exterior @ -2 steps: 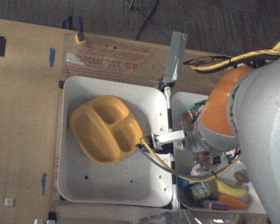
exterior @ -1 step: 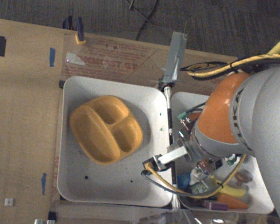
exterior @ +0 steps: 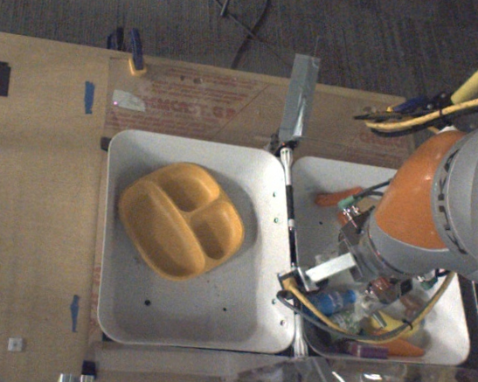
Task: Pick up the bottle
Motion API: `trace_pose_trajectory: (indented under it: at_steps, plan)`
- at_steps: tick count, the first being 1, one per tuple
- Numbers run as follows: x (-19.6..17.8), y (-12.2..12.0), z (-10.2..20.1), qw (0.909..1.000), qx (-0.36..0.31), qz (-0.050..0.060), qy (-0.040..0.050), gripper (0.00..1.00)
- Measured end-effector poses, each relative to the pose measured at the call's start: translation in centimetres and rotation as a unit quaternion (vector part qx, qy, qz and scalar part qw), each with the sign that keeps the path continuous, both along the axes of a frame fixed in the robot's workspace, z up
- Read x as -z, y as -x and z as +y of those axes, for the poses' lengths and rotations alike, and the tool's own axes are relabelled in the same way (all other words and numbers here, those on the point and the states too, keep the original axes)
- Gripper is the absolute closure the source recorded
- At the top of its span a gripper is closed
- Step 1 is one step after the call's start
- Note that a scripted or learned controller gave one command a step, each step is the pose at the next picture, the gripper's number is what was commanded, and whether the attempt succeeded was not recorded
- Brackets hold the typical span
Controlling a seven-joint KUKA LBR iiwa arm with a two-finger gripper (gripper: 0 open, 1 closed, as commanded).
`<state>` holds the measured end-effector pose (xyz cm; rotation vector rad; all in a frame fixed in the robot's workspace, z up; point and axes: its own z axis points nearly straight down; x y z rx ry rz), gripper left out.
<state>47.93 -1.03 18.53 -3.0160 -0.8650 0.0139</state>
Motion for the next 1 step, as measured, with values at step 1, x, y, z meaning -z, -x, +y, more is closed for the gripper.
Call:
trace_pose_trajectory:
  at_steps: [1]
  plan:
    - [2.10,-4.07,-10.20,0.9998,0.020,-0.002,0.0009,0.00]
